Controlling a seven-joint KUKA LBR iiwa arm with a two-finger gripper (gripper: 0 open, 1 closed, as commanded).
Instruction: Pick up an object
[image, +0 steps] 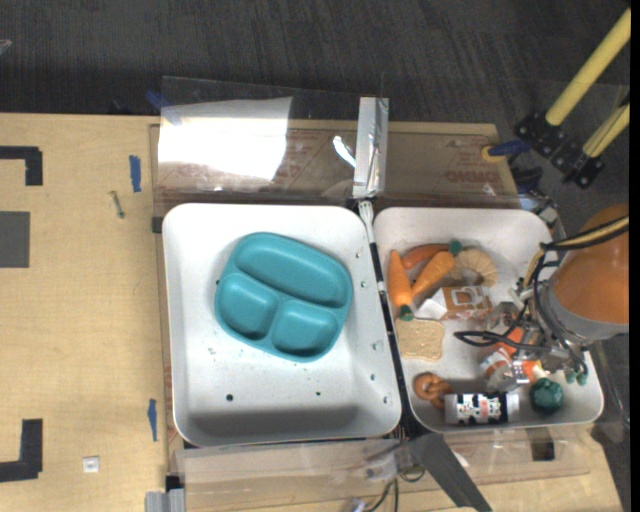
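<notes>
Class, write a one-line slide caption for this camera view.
Arm over the right bin of toy food, with carrots at its left; teal tray in the left bin.

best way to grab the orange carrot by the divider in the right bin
Judging by its pose, grip the carrot across its narrow width near the middle, coming straight down. It lies flat, lengthwise along the right bin's left wall, with a second carrot close on its right, so finger room looks tight.

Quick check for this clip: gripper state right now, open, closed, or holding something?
Gripper: cannot be told; it sits low over the clutter in the right bin, and nothing is visibly held.
</notes>
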